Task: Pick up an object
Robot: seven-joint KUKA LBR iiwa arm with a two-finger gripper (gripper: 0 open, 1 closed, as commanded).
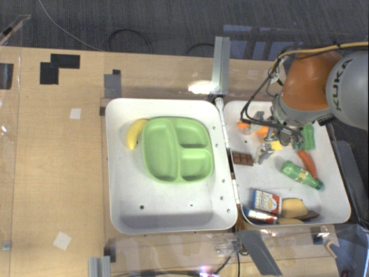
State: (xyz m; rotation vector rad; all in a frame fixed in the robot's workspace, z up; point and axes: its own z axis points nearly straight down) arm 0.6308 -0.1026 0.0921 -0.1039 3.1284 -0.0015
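Robotics lab: wooden bench point(52, 172) with white bins point(124, 212).

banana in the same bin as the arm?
No, the banana lies in the left bin beside the green divided plate, while the gripper hangs over the right bin.

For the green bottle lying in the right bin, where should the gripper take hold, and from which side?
Probably at mid-body, from straight above. The green bottle lies flat and slantwise, cap end toward the bin's lower right, so the fingers should close across its narrow width. The carrot lies close along its upper side, leaving little room there.
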